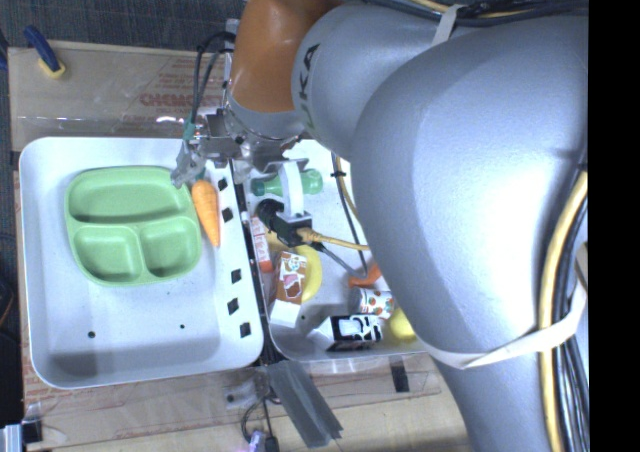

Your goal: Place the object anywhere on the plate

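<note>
Grey arm (450,190) fills the right; its claw (195,172) pinches a carrot's (207,212) far end, beside the green plate's (130,225) right rim.

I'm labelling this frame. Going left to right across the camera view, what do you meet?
Blue clip → left white bin → green plate → carrot → green bottle → grey arm.

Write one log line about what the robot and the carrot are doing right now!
arm: over bins | gripper: at plate's right edge | carrot: just below gripper, beside green plate, hold unclear | placed: not yet
</note>
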You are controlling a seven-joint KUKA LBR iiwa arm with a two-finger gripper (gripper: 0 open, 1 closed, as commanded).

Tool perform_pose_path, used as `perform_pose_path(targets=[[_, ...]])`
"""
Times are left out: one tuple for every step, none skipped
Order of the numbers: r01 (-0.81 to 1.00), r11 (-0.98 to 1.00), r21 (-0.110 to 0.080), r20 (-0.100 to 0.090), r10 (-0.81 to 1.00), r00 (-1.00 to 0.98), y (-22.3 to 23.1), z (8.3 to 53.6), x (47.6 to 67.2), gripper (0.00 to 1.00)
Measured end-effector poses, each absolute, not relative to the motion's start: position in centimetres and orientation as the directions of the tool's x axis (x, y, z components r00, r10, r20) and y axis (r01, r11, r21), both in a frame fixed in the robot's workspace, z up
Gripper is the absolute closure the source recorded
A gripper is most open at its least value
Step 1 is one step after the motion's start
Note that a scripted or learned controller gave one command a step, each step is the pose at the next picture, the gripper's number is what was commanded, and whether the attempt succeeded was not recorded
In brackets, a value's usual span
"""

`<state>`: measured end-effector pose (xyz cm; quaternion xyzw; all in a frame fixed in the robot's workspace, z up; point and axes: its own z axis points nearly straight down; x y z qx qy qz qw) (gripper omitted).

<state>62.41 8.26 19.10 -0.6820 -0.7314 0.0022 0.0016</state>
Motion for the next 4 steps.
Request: perform_pose_path(targets=[[0.997,0.074,-0.008,-0.001,0.997,-0.074,8.4,20.1,62.4,1.0],[0.997,0.074,-0.008,-0.001,0.997,-0.074,8.3,20.1,62.4,0.0],[0.992,0.123,-0.002,0.0,0.992,-0.123,11.5,25.8,63.6,0.0],[0.991,0.132,-0.004,-0.001,0.991,-0.132,11.7,26.8,63.6,1.0]])
